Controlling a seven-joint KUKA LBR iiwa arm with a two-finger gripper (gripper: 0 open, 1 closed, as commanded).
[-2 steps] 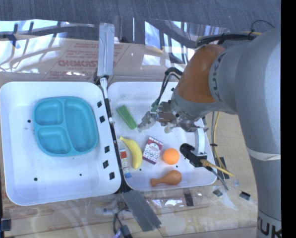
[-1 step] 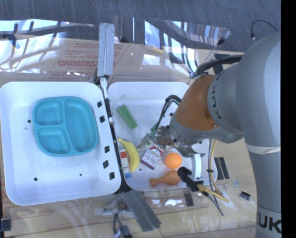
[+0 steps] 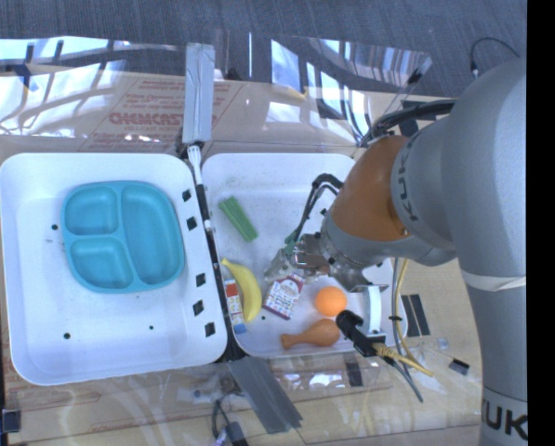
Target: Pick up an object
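The right bin [image 3: 258, 170] holds a green block [image 3: 238, 219], a yellow banana [image 3: 246, 288], a small red and white carton [image 3: 284, 297], an orange ball [image 3: 330, 301] and a tan drumstick-shaped toy [image 3: 311, 335]. My gripper [image 3: 292, 259] hangs low over the middle of this bin, just above the carton and to the right of the banana. The big grey and orange wrist covers much of the bin's right side. What lies directly under the gripper is hidden.
The left bin [image 3: 26, 277] bears a blue divided plate [image 3: 124, 235]. A row of black clips [image 3: 200, 268] runs along the wall between the two bins. A red and white strip [image 3: 231, 300] lies beside the banana by that wall.
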